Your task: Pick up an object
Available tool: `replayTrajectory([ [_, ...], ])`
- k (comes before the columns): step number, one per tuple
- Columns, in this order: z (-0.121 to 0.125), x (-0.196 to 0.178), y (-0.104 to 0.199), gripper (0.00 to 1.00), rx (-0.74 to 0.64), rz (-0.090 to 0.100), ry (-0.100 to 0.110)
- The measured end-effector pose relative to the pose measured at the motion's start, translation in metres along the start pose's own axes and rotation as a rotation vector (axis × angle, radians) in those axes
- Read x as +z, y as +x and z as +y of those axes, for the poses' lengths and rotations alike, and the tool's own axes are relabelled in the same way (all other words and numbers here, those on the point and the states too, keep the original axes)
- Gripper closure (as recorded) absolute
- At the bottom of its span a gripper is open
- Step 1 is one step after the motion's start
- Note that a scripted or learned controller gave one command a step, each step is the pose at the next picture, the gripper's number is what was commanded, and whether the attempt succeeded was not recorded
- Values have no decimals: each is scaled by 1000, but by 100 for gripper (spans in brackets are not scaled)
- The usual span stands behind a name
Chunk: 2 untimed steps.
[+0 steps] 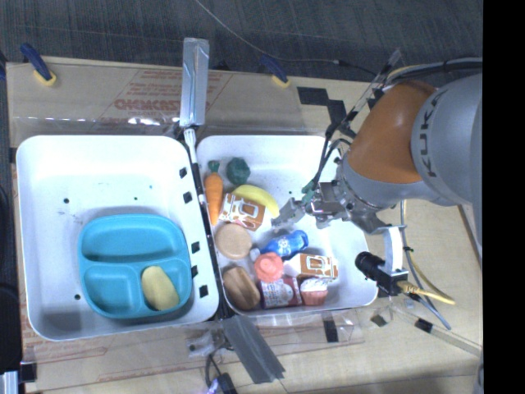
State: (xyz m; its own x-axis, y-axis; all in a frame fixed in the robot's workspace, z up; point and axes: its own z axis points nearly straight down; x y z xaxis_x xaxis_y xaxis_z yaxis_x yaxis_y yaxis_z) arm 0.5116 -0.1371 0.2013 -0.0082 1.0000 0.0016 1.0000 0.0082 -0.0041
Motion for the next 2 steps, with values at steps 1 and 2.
replayTrajectory([
  [1, -8, 98, -5, 0, -131, -5, -29],
  [2, 7, -21, 13, 0, 81, -2, -8],
])
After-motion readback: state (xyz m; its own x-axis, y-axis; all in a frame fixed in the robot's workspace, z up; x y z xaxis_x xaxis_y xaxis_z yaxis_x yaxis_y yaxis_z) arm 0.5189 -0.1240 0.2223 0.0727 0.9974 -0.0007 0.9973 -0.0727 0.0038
